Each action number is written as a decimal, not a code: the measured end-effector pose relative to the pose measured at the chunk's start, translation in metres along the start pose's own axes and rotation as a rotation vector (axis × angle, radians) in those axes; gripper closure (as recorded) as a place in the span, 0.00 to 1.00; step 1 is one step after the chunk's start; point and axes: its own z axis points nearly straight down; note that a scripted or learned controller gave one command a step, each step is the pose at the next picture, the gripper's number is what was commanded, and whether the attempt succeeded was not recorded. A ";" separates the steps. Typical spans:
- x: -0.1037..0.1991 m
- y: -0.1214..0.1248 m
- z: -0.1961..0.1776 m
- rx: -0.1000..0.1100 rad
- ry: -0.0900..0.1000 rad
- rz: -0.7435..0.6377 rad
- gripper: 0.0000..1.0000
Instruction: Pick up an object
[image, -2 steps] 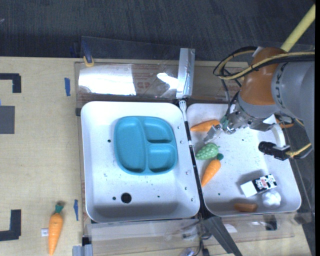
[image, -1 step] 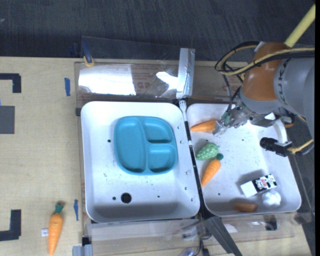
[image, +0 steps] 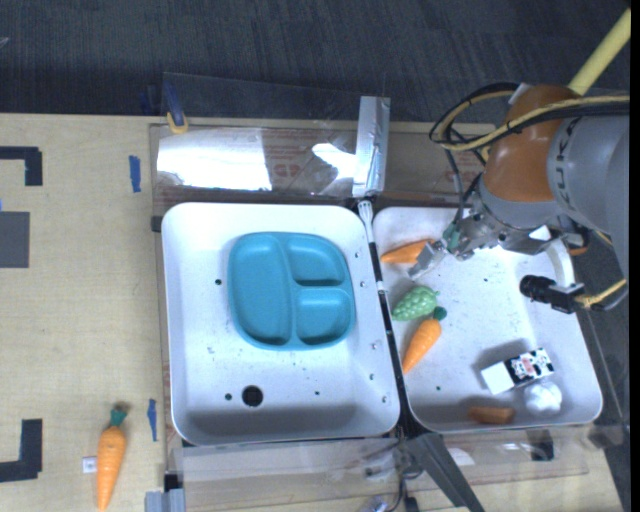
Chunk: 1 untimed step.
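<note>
A grey KUKA arm with an orange band reaches in over the right bin (image: 585, 400), its pincer (image: 440, 250) low at the bin's upper left corner, just beside a small orange carrot-like piece (image: 405, 253) lying against the wall; whether the pincer is spread or pressed together cannot be told from this angle, and nothing is seen between its tips. The low, tilted approach suggests a try at that orange piece, the likeliest object for the pick, though its place hard against the wall leaves little room on one side. Nearby in the same bin lie a green knobbly toy (image: 415, 301) touching a toy carrot (image: 422, 340), with a white block (image: 497, 376), a black-and-white toy (image: 530, 366) and an orange-brown piece (image: 491, 413) towards the lower edge. The left bin (image: 190, 300) holds a blue divided plate (image: 292, 288), while another toy carrot (image: 110, 455) rests out on the bench (image: 70, 330)
</note>
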 end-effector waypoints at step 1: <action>-0.013 0.027 -0.012 0.001 0.000 -0.063 0.00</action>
